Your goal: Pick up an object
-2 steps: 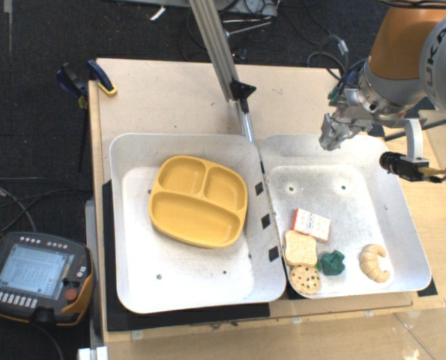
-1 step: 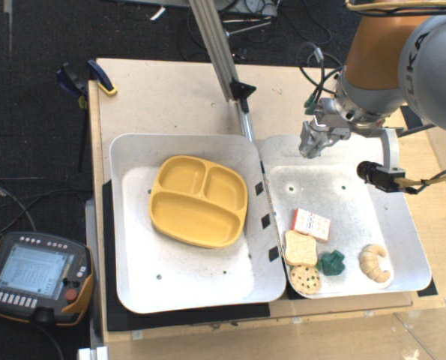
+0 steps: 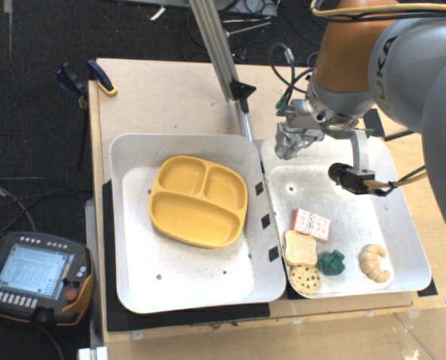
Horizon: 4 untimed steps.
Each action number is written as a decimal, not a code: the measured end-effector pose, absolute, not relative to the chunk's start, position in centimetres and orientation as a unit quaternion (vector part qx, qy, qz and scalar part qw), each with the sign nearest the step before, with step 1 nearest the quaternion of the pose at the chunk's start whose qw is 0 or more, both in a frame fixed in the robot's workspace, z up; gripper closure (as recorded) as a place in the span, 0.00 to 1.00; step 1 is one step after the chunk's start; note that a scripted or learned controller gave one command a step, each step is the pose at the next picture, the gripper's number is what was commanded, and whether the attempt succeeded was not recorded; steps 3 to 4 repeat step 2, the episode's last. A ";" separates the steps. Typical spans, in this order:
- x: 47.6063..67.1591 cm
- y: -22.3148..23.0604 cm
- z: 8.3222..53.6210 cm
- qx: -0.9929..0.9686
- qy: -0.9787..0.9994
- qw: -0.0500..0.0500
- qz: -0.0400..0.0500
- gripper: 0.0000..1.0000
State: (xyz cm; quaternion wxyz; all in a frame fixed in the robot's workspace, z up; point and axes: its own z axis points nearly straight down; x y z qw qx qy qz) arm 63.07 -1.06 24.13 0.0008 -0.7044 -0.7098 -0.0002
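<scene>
My gripper (image 3: 288, 145) hangs over the far left corner of the right bin (image 3: 402, 223), with nothing seen in it. Several small items lie well below it along that bin's near edge. A pink and white box (image 3: 312, 223) is closest to the gripper. A toast slice (image 3: 300, 248) lies just in front of the box, and a speckled cookie (image 3: 305, 278) sits at the rim. A green lump (image 3: 331, 262) and a croissant (image 3: 375, 264) lie to their right.
A yellow divided plate (image 3: 199, 200) fills the middle of the left bin (image 3: 133, 276). A slanted metal pole (image 3: 217, 47) ends beside the gripper. A black fitting (image 3: 348, 177) with cables hangs from the arm over the right bin. A teach pendant (image 3: 35, 277) lies off the bench at lower left.
</scene>
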 end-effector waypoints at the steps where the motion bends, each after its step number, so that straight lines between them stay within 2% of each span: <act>1: 62.8 3.6 23.6 -0.704 -0.710 0.001 0.000 1.00; 2: 61.2 9.2 22.6 -0.704 -0.710 0.002 0.001 1.00; 4: 61.2 9.2 22.6 -0.704 -0.710 0.002 0.001 1.00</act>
